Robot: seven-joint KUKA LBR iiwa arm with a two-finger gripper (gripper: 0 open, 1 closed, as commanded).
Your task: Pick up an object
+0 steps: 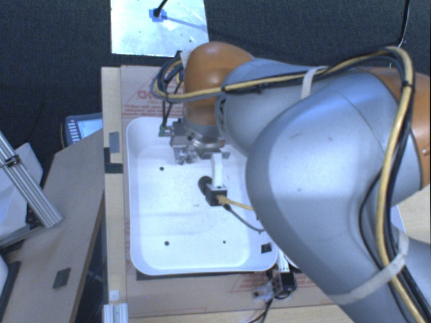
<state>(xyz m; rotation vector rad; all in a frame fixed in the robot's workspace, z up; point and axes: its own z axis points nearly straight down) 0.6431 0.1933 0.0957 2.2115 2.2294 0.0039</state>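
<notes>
Dark cloth backs a tan desk point(114, 200) carrying a shallow white plastic bin point(145, 247). A grey robot arm with an orange band point(316, 167) reaches over the bin's far half, its jaws low near the back wall. Whether they are spread or pressed together cannot be told. Where the object to pick lies cannot be told either. A few small dark dots point(167, 242) mark the bin floor.

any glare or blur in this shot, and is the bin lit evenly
Camera view: the shiny sheet at the top gives patchy glare. The white bin is bright and fairly evenly lit. The near grey arm link looms large and slightly soft. The gripper, at the bin's far end, is too murky to make out in detail.
</notes>
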